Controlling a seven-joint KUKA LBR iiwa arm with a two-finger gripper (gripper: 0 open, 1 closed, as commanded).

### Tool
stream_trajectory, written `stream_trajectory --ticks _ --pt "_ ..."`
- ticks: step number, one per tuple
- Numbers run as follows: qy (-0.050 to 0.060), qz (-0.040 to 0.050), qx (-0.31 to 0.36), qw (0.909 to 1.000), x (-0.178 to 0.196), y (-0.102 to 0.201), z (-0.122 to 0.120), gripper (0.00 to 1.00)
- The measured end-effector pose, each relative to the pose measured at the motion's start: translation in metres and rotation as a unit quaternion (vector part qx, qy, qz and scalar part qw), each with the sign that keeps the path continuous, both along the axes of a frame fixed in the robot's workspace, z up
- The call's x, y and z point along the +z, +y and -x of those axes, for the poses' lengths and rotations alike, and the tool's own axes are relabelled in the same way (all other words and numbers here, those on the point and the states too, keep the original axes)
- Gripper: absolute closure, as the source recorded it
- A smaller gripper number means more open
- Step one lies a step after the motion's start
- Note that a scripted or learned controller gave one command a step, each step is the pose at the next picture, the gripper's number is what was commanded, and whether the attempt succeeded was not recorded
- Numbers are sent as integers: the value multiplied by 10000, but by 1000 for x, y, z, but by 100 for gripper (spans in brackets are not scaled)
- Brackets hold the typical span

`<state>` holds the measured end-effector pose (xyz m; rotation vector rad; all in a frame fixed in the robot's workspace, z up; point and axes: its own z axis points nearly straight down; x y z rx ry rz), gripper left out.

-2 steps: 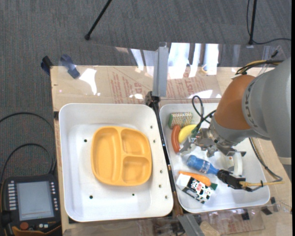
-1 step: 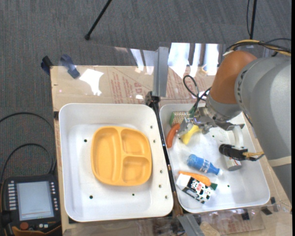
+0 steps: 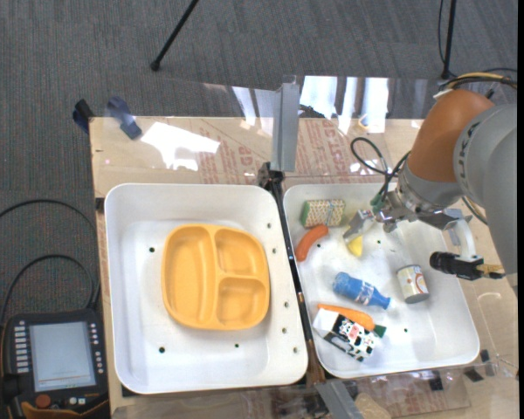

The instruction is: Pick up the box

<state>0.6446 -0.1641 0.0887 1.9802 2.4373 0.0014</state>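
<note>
White bin, right (image 3: 437, 343): box (image 3: 349, 334) lies untouched near its front edge.
Gripper (image 3: 367, 223): near the far edge, fingers spread, pinching nothing.
Left: approach, grasp, lift.

the arm (image 3: 480, 160) runs off the frame's right edge; the gripper (image 3: 367, 221) is too small to read (fingers included), and the box (image 3: 349, 334) partly covers a carrot (image 3: 345, 313).

Fingers (image 3: 364, 223) above yellow item (image 3: 356, 246) in rt bin (image 3: 437, 343); box (image 3: 348, 334) near front, orange tray (image 3: 216, 277) in lt bin (image 3: 127, 234).
</note>
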Motion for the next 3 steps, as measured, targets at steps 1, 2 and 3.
stream_trajectory --ticks 1,2,3 --pt "34 -4 942 9955 -1 75 1 0" --pt "35 -2 945 9955 -2 75 1 0" --pt "3 1 1079 9942 -1 -27 0 0"
